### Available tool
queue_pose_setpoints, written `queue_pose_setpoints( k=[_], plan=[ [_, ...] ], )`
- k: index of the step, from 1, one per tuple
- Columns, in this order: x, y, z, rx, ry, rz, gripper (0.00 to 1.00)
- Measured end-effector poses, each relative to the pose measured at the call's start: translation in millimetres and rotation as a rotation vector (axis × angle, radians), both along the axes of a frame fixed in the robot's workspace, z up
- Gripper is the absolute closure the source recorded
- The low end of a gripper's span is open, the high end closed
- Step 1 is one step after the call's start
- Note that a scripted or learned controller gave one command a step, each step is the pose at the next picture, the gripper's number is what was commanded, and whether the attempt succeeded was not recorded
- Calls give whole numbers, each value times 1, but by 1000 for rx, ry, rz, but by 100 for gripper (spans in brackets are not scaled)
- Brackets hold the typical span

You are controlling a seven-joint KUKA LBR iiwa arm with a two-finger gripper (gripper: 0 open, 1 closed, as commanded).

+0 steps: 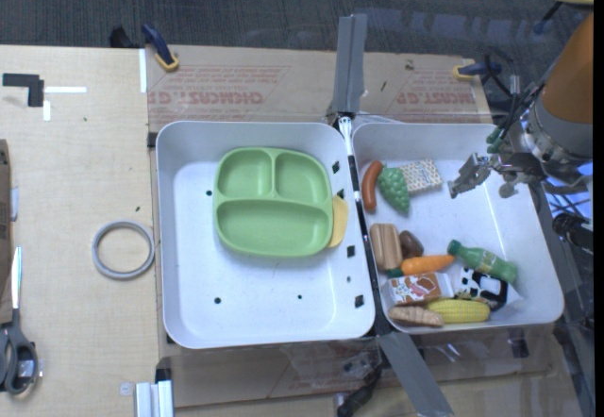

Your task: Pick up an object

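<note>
- White right bin [528,307] holds the toy food, grouped at its left and lower side: a sausage [371,185], a carrot [427,264], a green bottle [483,261] and a corn cob [459,311].
- Gripper [469,177] hangs over the upper right part of this bin, apart from the food; I cannot tell how its fingers stand.
- Left bin [189,302] carries a green divided plate [274,201] in its upper middle.
</note>
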State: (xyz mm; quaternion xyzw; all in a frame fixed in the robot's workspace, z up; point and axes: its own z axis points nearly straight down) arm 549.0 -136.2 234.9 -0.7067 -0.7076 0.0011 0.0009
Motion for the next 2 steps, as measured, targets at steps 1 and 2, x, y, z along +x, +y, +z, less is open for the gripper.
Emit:
queue_pose_setpoints(
  k=[1, 2],
  plan=[
    [-72, 41, -94, 1, 1, 61, 0],
    [-18, 38, -144, 0, -1, 220, 0]
  ],
)
